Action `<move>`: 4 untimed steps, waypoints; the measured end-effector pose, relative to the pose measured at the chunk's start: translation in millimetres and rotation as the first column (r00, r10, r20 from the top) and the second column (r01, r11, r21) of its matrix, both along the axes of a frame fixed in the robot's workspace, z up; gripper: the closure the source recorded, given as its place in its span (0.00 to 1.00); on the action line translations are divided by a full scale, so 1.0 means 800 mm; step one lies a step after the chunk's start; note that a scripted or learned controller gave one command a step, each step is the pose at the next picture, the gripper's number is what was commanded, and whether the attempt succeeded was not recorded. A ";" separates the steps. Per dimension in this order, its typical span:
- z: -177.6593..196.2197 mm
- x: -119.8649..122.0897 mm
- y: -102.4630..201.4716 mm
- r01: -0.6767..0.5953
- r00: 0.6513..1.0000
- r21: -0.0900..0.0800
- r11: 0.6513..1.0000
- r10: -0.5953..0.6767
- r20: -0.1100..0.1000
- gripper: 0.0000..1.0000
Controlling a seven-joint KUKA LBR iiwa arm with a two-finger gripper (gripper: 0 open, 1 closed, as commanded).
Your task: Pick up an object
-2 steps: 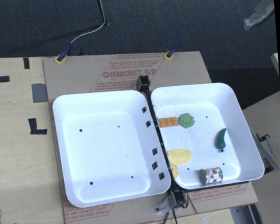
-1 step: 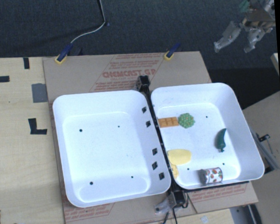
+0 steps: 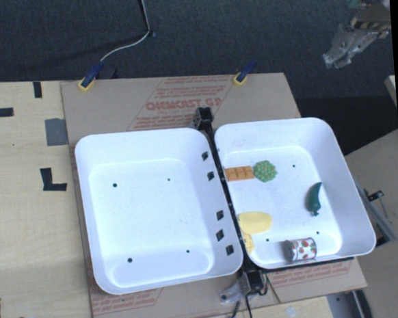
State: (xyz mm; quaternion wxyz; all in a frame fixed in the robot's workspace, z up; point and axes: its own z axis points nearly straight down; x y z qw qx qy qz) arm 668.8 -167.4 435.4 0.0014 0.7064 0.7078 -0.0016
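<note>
**A:** What lay nearest the camera?

**B:** In the right bin [image 3: 338, 178], close to its near wall, a small can [image 3: 301, 250] lay on its side, its label white with red spots. Just beyond it and to the left, a flat yellow piece [image 3: 255, 222] sat against the bin's left wall.

**A:** And further in?

**B:** A dark green, curved object [image 3: 314, 198] rested toward the right wall, well apart from the yellow piece. Beyond those, a small orange block [image 3: 238, 174] lay beside the left wall, and a round, bumpy green object [image 3: 265, 171] was touching or almost touching its right end.

**A:** The other bin?

**B:** The left bin [image 3: 92, 197] stood side by side with the right one, the two joined along a dark strip of clips down the middle. Both sat on a brown cardboard sheet [image 3: 181, 105] on the table [image 3: 24, 203].

**A:** Anything at the back?

**B:** Two blue-and-yellow clamps [image 3: 91, 77] held the far edge of the cardboard, and a cable [image 3: 143, 15] trailed over the dark floor beyond.

**A:** Where was the arm?

**B:** At the far right, high above the floor and well away from both bins, the tool [image 3: 338, 55] hung pointing down and to the left. Nothing was between its fingers; whether they were spread or closed, I couldn't tell.
</note>
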 end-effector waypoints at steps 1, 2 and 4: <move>0.135 -0.041 0.000 0.001 1.000 0.000 1.000 -0.001 0.013 1.00; -0.021 -0.050 0.035 0.000 1.000 0.007 1.000 0.000 -0.013 1.00; -0.126 -0.110 0.081 0.001 1.000 0.008 1.000 -0.001 -0.019 1.00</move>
